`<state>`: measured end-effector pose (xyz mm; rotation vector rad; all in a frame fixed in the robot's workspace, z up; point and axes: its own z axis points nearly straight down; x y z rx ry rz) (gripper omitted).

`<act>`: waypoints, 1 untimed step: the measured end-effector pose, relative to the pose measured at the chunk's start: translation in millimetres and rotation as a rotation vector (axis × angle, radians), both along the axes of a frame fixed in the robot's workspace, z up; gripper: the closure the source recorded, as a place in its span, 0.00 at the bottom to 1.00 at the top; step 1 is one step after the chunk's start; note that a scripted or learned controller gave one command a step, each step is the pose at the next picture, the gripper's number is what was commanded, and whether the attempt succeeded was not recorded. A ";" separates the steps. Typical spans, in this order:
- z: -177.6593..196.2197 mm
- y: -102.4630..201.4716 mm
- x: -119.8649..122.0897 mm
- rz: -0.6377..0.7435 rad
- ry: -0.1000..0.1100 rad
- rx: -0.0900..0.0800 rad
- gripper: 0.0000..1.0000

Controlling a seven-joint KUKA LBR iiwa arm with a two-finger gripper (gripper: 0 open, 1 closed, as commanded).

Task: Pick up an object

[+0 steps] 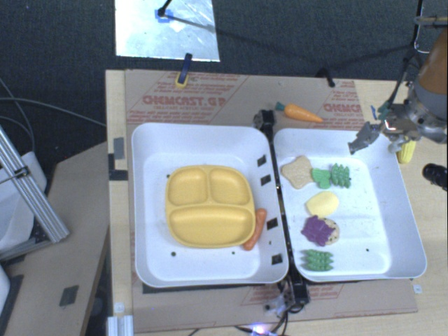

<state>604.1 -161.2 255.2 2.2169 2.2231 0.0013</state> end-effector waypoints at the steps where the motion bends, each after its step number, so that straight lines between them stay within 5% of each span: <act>1: -82.4 -13.3 -62.5 -0.005 0.010 0.003 0.00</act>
